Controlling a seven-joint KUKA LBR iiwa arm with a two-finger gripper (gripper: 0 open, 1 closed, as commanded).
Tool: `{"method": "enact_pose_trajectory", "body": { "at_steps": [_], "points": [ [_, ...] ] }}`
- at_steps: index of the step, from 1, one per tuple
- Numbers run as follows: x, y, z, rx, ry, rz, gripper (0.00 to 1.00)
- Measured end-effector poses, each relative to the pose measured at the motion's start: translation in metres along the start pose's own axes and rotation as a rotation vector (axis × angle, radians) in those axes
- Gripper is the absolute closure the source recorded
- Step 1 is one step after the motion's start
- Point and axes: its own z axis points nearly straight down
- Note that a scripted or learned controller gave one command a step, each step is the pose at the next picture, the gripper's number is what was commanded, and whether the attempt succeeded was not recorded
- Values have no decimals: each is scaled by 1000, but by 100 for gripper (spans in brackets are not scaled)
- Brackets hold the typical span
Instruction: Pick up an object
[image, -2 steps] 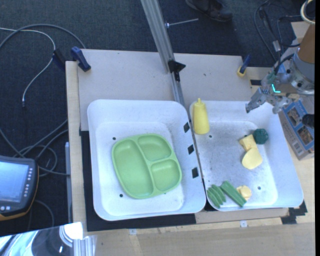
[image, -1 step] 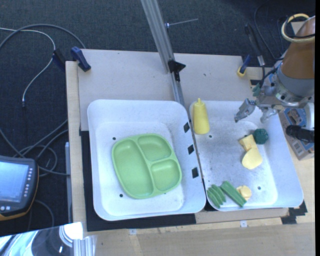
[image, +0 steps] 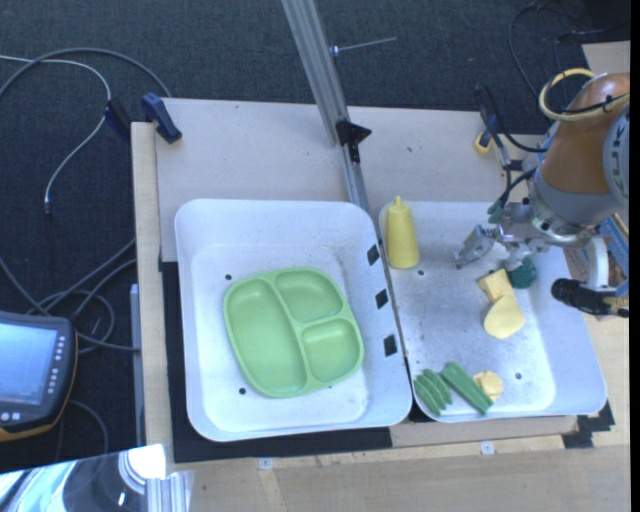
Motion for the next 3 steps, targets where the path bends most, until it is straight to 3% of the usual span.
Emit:
{"method": "enact_pose_trajectory", "body": {
  "at_steps": [1,2,3],
  "points": [
    [-1,5,45,-19,-6,-1,0],
    [0,7,30,-27,-6,-3,100],
    [0,5,-35,-16,-5,-1,100]
  ]
}}
